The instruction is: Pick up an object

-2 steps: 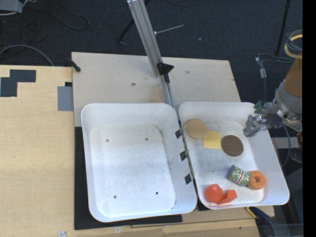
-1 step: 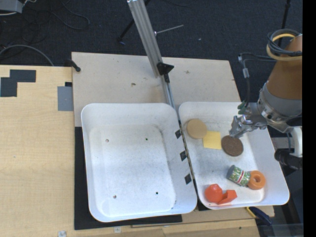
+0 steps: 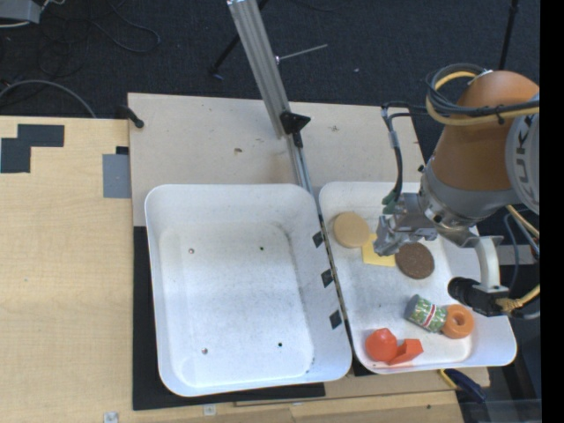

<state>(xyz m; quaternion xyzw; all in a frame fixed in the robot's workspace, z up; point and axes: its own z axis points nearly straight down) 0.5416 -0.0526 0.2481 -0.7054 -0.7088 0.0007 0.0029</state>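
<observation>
Camera view — gripper (image 3: pixel 388 243) low in right bin (image 3: pixel 493 352), over yellow piece (image 3: pixel 377 256) beside brown disc (image 3: pixel 414 261) — jaw state unclear.

Two bins side by side on the table (image 3: pixel 211 139): left bin (image 3: pixel 231 289), right bin (image 3: pixel 493 346). In the right bin: tan disc (image 3: pixel 351 230) far left; dark disc (image 3: pixel 415 261) right of it, flat square piece (image 3: pixel 377 257) between; can (image 3: pixel 425 313) touching ring (image 3: pixel 457 322) nearer; block (image 3: pixel 390 346) nearest. Gripper (image 3: pixel 392 236) above the square piece.
</observation>
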